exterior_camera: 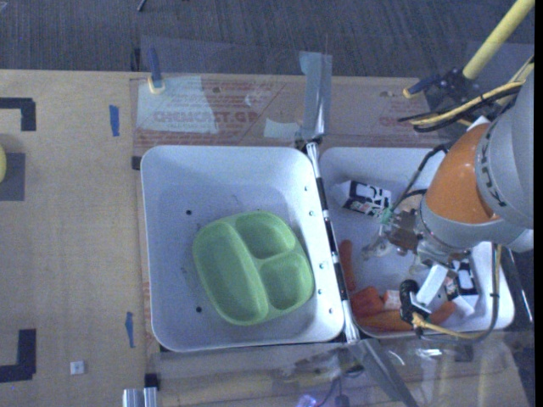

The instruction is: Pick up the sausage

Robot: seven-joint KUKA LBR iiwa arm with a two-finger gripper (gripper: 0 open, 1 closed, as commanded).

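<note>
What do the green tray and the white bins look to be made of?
Green tray: looks like moulded plastic, matte to satin; uniform pale green, rounded rims, three pressed compartments, soft highlights.
Left bin and right bin: probably thin plastic or painted sheet, smooth semi-gloss white; small dark dots on the left bin's floor and divider wall could be fasteners or holes. Cannot settle which.

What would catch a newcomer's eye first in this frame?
Probably the green divided plate, alone in the left bin. Next, the arm's orange band, where it hangs over the right bin, above reddish-orange pieces crowded along that bin's near edge.
</note>
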